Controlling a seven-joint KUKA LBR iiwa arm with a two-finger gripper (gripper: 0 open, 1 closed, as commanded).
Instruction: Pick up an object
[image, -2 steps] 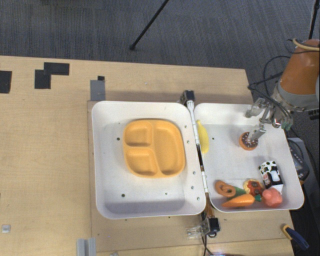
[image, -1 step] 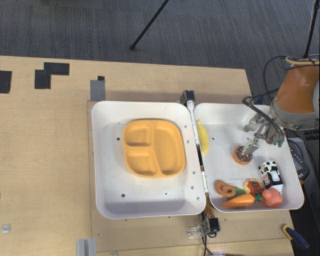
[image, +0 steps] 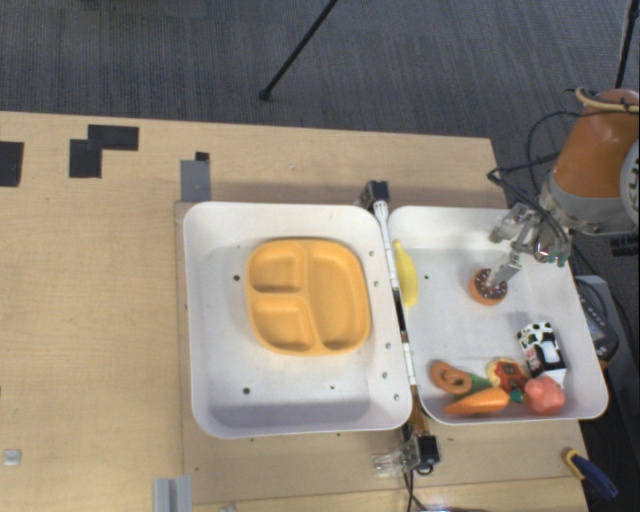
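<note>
You are seeing the claw hanging in the right bin, fingers spreading just over the donut, nothing pinched, yellow plate lying in the left bin.

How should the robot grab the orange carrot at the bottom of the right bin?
Probably across its thick middle, coming straight down from above. The carrot lies flat and long, running left to right, so the fingers would best close across its narrow width. Its right end touches other toys and the bin's lower wall sits close by, so the middle-left part looks freest. The gripper is now by the small donut.
</note>
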